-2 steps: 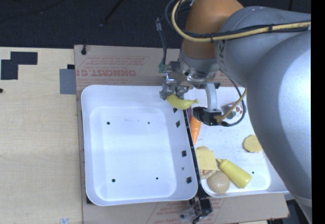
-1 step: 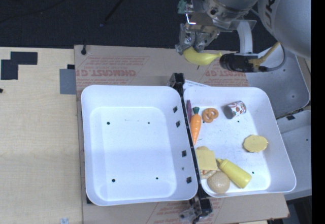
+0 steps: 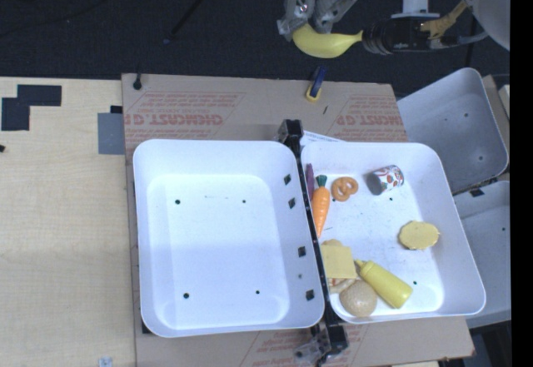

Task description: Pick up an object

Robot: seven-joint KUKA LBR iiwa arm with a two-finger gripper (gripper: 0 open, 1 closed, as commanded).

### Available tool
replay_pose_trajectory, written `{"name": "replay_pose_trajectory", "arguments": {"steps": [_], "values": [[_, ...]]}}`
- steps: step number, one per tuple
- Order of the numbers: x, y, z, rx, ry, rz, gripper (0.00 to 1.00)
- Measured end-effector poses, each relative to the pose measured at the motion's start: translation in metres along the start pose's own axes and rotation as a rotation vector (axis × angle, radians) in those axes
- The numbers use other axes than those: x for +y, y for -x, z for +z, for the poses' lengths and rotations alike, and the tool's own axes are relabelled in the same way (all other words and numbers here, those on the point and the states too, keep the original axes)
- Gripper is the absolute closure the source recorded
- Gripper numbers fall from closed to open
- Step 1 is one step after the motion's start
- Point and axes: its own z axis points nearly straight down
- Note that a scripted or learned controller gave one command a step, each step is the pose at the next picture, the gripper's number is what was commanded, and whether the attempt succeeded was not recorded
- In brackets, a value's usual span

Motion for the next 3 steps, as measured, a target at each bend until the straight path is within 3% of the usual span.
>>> {"name": "replay_pose_trajectory", "arguments": {"steps": [1, 2, 3], "values": [[0.009, 0.013, 0.129, -0.008, -0.026, 0.007, 1.0], [0.006, -0.043, 0.264, -0.007, -0.028, 0.001, 1.0], [0.011, -0.102, 0.114, 0.001, 0.0, -0.001, 1.0]]}}
